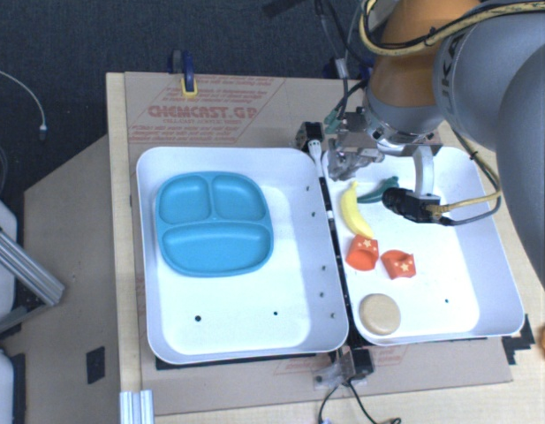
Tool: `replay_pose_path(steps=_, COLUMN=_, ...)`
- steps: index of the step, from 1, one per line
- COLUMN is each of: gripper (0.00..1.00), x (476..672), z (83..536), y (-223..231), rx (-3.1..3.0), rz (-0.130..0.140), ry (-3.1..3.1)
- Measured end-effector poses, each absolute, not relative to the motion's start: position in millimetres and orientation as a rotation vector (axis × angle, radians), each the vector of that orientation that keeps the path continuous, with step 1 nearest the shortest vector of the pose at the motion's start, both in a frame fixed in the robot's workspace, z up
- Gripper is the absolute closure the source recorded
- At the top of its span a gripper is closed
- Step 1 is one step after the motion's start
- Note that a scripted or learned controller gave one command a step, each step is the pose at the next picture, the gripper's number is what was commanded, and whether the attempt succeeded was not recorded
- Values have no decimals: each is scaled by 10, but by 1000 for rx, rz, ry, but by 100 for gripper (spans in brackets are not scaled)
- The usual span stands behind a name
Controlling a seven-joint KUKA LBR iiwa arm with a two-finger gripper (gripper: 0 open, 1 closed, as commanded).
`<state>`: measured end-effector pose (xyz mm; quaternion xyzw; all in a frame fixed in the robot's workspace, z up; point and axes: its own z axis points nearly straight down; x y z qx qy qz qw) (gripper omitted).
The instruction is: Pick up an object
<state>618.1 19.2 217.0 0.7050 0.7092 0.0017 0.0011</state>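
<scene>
Board [201,104] under bins printed "CHEMCAST GP", red. Gripper [347,162] low at far left corner of right bin [484,263], just above banana [355,212]; finger state can't be made out. Blue divided plate [215,223] in left bin [290,263].

A brown bench [210,104] bears two white bins [290,237] side by side.

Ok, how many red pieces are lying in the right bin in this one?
2. One red piece sits just below the banana's lower tip; the other red piece lies beside it, toward the arm. The gripper could hide more near the bin's far edge.
</scene>
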Motion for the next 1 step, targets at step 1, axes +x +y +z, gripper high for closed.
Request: replay_pose_path(steps=1, gripper=100, x=6158, z=2288, y=683, rx=2215, rz=4, ry=2226)
